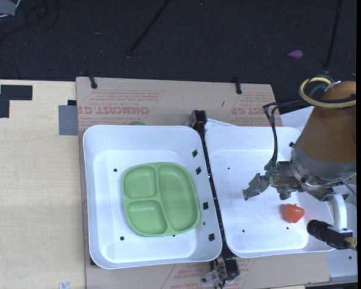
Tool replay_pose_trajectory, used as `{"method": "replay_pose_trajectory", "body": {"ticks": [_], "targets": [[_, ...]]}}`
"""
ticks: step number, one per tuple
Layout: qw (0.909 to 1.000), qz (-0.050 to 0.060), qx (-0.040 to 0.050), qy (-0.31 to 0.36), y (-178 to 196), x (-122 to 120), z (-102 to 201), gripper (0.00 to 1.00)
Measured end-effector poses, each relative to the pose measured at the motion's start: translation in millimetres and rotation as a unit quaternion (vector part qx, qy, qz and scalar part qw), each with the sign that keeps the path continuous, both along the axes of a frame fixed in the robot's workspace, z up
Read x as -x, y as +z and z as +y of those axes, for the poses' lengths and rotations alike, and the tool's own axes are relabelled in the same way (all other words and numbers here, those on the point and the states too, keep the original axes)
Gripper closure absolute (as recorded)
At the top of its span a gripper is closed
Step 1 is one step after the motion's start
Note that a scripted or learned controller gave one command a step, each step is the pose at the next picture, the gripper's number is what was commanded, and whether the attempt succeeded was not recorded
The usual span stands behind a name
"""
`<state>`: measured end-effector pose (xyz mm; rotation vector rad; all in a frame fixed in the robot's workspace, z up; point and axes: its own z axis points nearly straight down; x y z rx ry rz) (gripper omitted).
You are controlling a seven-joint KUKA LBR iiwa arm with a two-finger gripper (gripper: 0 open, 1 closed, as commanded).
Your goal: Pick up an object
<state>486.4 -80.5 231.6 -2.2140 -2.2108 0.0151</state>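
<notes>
Two-finger metal gripper (257, 187) hovers over right white bin (240, 239), jaws spread, holding nothing; small red-orange object (293, 212) at lower right; green divided plastic plate (159, 198) in left white bin (102, 161).

Even overhead light leaves the two white bins (145, 140) bright and nearly washed out, with only faint soft shadows along their walls, while the dark floor behind stays dim and the whole picture looks slightly soft and grainy.

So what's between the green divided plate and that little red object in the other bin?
In the camera view, the black divider where the bins meet, bare white floor of the right bin, and the gripper lie between the green plate and red object.
</notes>
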Motion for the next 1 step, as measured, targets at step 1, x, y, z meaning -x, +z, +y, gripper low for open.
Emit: {"method": "replay_pose_trajectory", "body": {"ticks": [1], "targets": [[1.0000, -0.006, 0.0005, 0.001, 5.8, -2.3, -0.3, 0.00]]}}
